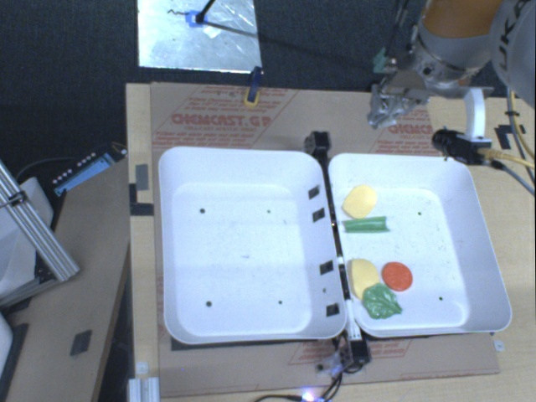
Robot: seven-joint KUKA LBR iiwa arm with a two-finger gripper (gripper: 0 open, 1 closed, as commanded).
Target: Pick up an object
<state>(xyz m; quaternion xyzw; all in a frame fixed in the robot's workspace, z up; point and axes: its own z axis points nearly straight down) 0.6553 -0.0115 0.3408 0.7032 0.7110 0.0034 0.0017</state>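
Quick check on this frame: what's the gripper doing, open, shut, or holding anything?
Gripper: cannot be told whether open or closed; it hangs above the bench behind the right bin, with nothing seen in it.

Arm (469, 15) cut off by top edge

Even, bright overhead light; soft focus; glare on metal sheet (199, 22).

Grey arm (502, 23), orange wrist band (465, 8), small metallic fingers (382, 115)
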